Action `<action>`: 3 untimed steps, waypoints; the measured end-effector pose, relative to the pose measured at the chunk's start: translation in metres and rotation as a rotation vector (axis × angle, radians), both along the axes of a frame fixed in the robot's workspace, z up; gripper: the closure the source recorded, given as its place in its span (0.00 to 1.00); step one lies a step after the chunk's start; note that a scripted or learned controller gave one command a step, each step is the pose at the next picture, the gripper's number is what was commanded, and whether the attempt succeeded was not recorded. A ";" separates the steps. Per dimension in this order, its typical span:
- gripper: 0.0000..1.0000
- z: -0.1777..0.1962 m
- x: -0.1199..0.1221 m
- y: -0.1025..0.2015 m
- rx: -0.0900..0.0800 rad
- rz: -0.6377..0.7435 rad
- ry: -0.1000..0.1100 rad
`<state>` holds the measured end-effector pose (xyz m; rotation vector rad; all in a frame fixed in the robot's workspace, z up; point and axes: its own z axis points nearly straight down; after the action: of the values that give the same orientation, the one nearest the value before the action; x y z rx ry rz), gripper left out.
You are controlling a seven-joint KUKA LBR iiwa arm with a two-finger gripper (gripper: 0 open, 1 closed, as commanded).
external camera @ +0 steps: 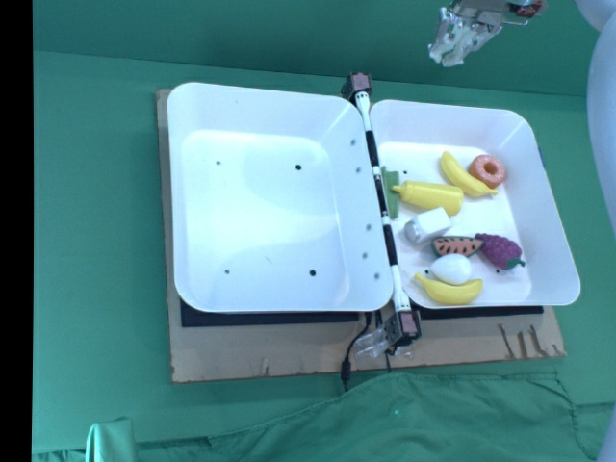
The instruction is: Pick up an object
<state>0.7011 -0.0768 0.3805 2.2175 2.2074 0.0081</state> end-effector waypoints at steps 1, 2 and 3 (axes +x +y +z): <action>1.00 -0.097 -0.002 -0.037 0.003 -0.002 0.017; 1.00 0.036 -0.001 -0.060 -0.001 0.001 -0.007; 1.00 0.024 -0.008 0.008 0.006 0.008 0.009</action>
<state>0.6927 -0.0689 0.4049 2.2162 2.2233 0.0049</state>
